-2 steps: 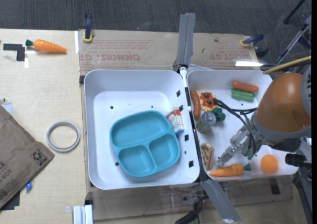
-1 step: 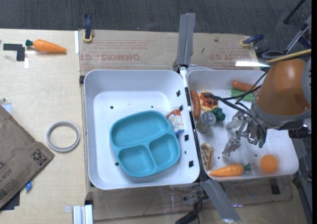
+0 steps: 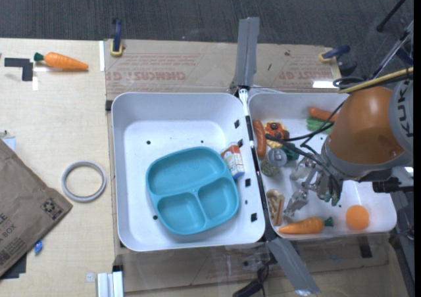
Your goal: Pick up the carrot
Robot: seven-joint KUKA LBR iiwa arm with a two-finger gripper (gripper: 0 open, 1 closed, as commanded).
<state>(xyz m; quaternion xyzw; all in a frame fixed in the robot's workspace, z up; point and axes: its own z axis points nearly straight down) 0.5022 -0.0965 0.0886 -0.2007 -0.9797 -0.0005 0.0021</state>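
the carrot (image 3: 304,226) lies on its side along the near wall of the right bin (image 3: 388,223), its orange point toward the divider between the bins and its green stub toward an orange ball (image 3: 357,217) that sits just beside it in the near right corner. just above the carrot hangs the gripper (image 3: 297,201), its metal fingers (image 3: 291,206) pointing down and to the left, slightly parted with nothing between them; the tips are close over the carrot's pointed half but whether they touch it cannot be told. left of the fingertips a small tan, bread-like piece (image 3: 274,207) rests against the divider. farther back in the same bin are a hot dog (image 3: 260,138) standing along the divider, a greyish rounded item (image 3: 271,163) and a small dark and orange toy (image 3: 275,131) (too cluttered to name with confidence), and another orange-red piece (image 3: 320,114) near the far wall, partly hidden by the arm's orange band (image 3: 365,128). the left bin (image 3: 131,158) holds a blue divided plate (image 3: 191,190) with three compartments, and a small bottle-like object (image 3: 233,159) lies at the plate's right edge near the divider. out on the bench to the left, well apart from both bins, lie a second carrot (image 3: 61,61) near the far edge, a roll of tape (image 3: 83,180) and a brown cardboard box (image 3: 23,213).
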